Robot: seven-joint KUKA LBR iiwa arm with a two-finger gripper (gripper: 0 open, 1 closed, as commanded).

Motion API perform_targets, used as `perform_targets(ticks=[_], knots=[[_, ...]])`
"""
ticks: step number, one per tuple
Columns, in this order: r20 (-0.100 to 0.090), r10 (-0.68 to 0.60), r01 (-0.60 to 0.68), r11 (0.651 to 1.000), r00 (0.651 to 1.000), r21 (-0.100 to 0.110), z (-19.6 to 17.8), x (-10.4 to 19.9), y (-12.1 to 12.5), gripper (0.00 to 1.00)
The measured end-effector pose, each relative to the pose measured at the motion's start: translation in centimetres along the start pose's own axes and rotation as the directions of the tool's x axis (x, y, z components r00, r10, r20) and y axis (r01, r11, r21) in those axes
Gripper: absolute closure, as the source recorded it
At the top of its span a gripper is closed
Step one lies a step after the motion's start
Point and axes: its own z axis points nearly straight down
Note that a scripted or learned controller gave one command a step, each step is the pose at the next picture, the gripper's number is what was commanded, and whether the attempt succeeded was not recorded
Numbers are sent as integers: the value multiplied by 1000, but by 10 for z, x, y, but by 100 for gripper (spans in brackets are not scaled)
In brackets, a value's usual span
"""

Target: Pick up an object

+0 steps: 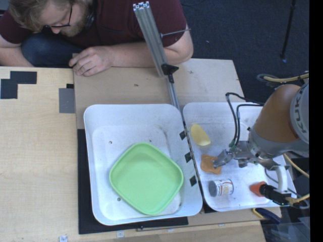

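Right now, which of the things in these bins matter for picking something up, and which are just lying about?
In play: gripper, orange piece beside it, yellow piece, small can, all in the right bin.
Just lying about, likely: green plate in the left bin, metal bar, man's hand on the bench.

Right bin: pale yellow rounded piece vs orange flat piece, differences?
The pale yellow rounded piece is a smooth oval; the orange flat piece is squarish. The gripper is right at the orange one, apart from the yellow one. Both lie near the left wall of the right bin.
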Motion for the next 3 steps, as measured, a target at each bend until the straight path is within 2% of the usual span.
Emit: perform_targets(ticks=[1,2,3], knots=[[1,2,-2,1000,1000,-5,-13,-1,1,100],[2,1,-1,1000,1000,-10,-75,0,2,100],[2,1,-1,1000,1000,-10,-121,3,-5,100]])
